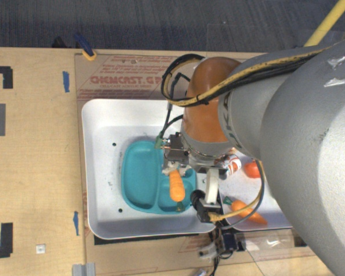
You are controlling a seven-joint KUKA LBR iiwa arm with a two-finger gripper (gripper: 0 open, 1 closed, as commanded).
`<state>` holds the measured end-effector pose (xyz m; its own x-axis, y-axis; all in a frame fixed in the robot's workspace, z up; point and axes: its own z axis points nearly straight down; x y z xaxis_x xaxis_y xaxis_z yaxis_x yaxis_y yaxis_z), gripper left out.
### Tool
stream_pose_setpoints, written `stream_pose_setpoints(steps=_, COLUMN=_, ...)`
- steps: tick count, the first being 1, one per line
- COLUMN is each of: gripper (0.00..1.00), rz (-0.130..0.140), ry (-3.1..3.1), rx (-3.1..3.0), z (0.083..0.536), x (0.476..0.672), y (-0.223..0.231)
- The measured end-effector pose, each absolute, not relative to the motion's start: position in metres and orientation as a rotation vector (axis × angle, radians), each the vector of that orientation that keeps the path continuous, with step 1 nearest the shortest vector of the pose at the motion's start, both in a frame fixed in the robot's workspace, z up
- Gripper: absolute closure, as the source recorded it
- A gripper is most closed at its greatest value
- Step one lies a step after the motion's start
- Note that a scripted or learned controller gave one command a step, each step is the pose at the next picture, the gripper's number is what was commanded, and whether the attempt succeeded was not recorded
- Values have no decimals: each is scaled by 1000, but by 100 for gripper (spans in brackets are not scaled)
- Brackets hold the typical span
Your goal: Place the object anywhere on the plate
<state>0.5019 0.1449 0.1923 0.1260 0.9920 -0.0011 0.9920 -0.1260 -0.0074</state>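
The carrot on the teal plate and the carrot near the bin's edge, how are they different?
The carrot on the plate lies in full view under the tool, pointing up and down the picture. The other carrot lies on the white bin floor, slanted and partly hidden by the arm. The first rests on the plate; the second is off it. Both are orange.

arm point(287, 125) hides right bin, plate's point(141, 177) right edge

Robot lab bench, cardboard sheet point(34, 154), tape marks point(65, 81), white bin point(100, 171)
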Motion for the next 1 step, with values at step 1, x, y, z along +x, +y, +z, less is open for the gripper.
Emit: stream_pose_setpoints(steps=1, gripper=0, rz=6, ry=-2073, rx=-2357, z=193, x=503, y=144)
